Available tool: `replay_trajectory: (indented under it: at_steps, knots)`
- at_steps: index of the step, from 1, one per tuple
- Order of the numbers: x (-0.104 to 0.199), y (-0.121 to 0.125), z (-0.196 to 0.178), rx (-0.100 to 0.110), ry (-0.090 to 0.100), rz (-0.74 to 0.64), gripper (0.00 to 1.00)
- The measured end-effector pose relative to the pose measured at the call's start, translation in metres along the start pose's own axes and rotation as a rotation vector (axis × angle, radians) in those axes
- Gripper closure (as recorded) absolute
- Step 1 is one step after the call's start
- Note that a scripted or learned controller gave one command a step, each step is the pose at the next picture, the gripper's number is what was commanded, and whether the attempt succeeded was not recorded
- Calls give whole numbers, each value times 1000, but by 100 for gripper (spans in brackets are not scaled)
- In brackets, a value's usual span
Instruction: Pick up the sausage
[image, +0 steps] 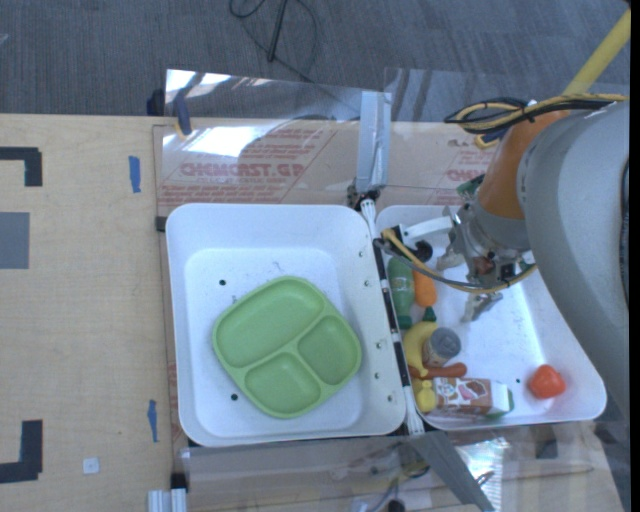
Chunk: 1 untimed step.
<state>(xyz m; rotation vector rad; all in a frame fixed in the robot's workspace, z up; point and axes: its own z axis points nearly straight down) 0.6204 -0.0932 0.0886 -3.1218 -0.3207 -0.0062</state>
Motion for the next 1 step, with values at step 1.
replay_trajectory:
  at_steps: [1]
  knots:
    - [26, 10, 1, -2, 0, -25, 0]
